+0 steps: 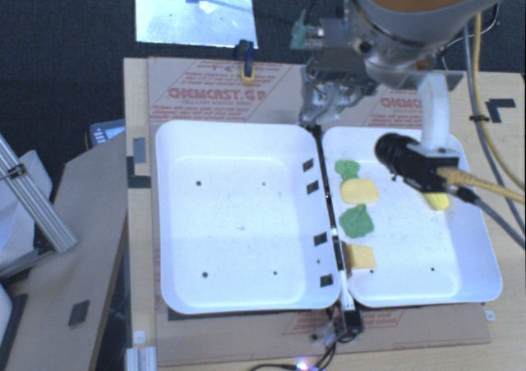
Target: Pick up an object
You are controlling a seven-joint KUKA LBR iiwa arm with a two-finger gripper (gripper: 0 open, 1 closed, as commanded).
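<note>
My gripper [319, 114] hangs over the back rim where the two bins meet, above and behind the objects. In the right bin [468, 279], along its left side, lie a small green piece [348, 169], a yellow rounded piece [359, 191], a larger green piece [356, 221] and a tan-yellow block [360, 257]. Another small yellow piece [439, 201] lies further right, partly hidden by the robot's own hardware. Nothing is visibly held.
The left bin [173, 221] sits beside the right one, with black clips [312, 188] along the shared rim. A blue and yellow clamp [246, 61] stands on the cardboard behind the bins. Yellow cables [493, 188] cross the right bin's far side.
</note>
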